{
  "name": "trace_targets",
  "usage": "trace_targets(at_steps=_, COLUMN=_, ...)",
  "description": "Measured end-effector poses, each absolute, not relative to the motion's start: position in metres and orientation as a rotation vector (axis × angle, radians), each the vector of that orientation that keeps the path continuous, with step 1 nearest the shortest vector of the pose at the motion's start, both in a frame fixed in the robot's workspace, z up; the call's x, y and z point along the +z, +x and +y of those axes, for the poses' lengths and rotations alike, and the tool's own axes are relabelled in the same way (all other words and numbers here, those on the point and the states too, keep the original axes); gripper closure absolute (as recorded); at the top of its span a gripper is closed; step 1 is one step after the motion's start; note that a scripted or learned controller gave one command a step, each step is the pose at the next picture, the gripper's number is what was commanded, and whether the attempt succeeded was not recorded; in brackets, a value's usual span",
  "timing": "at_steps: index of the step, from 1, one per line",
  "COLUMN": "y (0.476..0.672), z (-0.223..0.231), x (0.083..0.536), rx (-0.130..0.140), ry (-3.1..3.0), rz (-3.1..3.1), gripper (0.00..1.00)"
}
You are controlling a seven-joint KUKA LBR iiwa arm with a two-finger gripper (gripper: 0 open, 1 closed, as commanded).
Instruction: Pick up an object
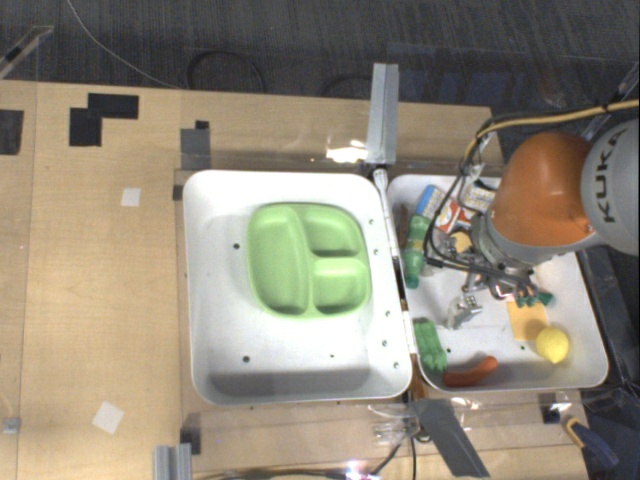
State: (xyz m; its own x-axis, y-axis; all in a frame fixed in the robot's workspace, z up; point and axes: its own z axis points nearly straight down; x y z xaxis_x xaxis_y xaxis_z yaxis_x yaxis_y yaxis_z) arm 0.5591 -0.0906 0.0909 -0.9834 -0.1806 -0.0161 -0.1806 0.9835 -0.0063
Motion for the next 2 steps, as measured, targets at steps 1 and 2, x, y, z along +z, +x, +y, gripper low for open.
trace_targets(at_steps=1, y=0.631, z=-0.09, x=0.089, rx=-0.003, ry=-0.282, rz=3.115, gripper=0.0)
trace_targets(at_steps=2, y=0.654, z=-0.096, x=0.09, rx=-0.005, ry=-0.604, rz=3.069, gripper=0.0)
